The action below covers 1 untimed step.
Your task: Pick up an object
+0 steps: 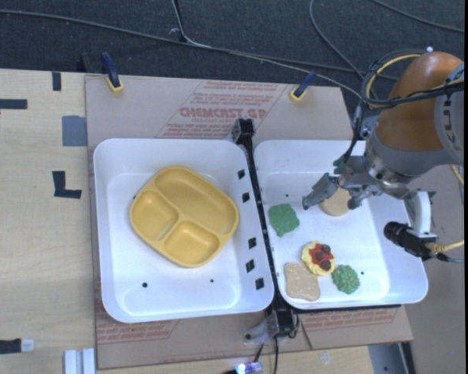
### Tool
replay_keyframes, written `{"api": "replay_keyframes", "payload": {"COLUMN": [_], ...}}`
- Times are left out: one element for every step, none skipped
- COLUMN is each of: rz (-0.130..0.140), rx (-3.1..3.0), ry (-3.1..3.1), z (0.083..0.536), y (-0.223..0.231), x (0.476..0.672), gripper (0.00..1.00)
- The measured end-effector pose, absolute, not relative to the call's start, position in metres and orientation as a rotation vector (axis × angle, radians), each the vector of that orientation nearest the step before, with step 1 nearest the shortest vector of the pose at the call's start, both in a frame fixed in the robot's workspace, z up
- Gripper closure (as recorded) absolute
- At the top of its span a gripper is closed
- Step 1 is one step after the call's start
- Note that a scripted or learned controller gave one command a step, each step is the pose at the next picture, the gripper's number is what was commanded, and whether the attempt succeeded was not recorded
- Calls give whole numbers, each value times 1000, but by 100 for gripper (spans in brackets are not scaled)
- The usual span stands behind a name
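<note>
- Nearest the camera, at the front of my right-hand bin (390, 291), lie three play-food pieces: a tan bread-like slice (302, 282), a green broccoli-like floret (345, 279) just right of it, and a yellow round piece with red and dark topping (319, 258) just behind the slice, touching its back edge.
- Behind these, close to the black divider (253, 209) between the two bins, sits a green leafy piece (283, 219), apart from the rest.
- In the left bin (113, 232) a yellow compartment plate (184, 216) lies near the middle, turned at an angle.
- My jaws (338, 193) hang over the right bin's middle, spread apart, one dark finger (319, 192) pointing toward the green leafy piece and the other on the far side of a pale tan object (337, 205). That object sits between them on the bin floor; I cannot tell whether either finger touches it.
- My orange band (421, 92) shows behind the jaws.
- Farthest back, the brown cardboard sheet (218, 107) under both bins carries red printing, upside down; it seems to read "CHEMCAST GP", and the smaller lines are too small to read.
</note>
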<state>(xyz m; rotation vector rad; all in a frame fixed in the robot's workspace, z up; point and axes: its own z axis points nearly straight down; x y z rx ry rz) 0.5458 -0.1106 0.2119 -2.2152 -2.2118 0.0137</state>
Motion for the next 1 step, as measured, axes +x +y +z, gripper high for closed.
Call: {"api": "replay_keyframes", "payload": {"rz": [2], "rx": [-2219], "ry": [-2222], "z": [218], "y": [-110], "x": [549], "gripper": [0]}}
